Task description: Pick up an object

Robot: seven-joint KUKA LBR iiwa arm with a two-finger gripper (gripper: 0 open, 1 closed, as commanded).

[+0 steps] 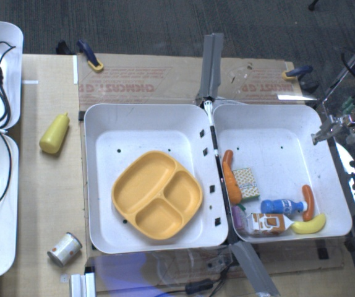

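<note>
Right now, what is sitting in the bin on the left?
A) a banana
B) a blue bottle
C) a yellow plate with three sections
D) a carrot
C: the yellow plate with three sections lies alone in the left bin, while the banana, blue bottle and carrot are all in the right bin.

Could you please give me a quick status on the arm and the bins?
Tool at right bin's right rim, holding nothing seen. Carrot, banana, bottle lie untouched in right bin. Yellow tray in left bin. Nothing blocking.
</note>
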